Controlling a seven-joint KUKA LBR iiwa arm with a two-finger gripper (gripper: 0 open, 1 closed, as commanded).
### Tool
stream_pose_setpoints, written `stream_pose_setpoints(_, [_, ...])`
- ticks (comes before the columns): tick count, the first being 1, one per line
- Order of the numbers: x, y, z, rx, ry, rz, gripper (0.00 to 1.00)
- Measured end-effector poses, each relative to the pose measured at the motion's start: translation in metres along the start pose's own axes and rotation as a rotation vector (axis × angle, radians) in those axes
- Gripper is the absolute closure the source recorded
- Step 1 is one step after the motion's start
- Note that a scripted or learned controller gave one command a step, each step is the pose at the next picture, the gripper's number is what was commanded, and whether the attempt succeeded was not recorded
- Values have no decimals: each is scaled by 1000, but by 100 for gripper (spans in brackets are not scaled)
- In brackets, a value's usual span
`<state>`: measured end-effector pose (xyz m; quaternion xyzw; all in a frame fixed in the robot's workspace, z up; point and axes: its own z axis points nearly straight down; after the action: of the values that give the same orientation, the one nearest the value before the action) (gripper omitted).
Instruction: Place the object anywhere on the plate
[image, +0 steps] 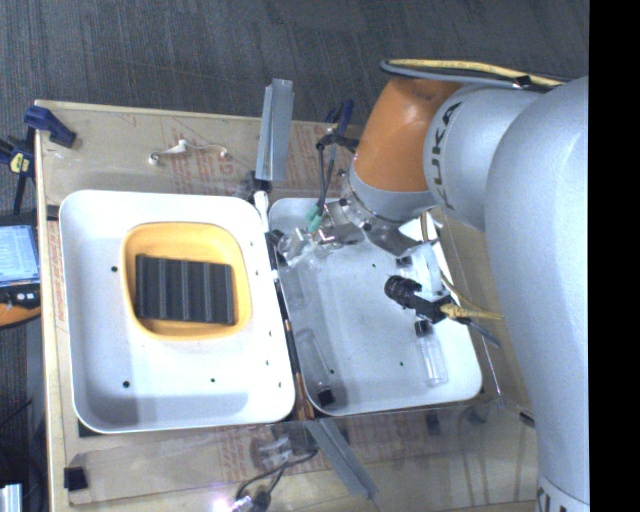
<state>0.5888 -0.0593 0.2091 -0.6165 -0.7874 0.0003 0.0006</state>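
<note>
A yellow plate (182, 238) lies in the left bin (90, 390). A dark grey ribbed block (186, 290) rests flat on the plate's middle. My gripper (298, 244) hangs over the far left corner of the right bin (370, 395), close to the wall between the two bins. It is apart from the block and to the right of the plate. The grey arm with its orange band (400, 140) covers the right bin's far right part.
In the right bin, a clear tube-like piece (432, 362) lies near the right wall and another clear piece with a black end (314, 368) lies along the left wall. A black fitting with cable (404, 292) hangs from the arm. A grey bar (273, 130) stands behind the bins.
</note>
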Motion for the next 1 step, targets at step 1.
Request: stream_pose_setpoints(1, [43,31,3,-1,0,-135,100])
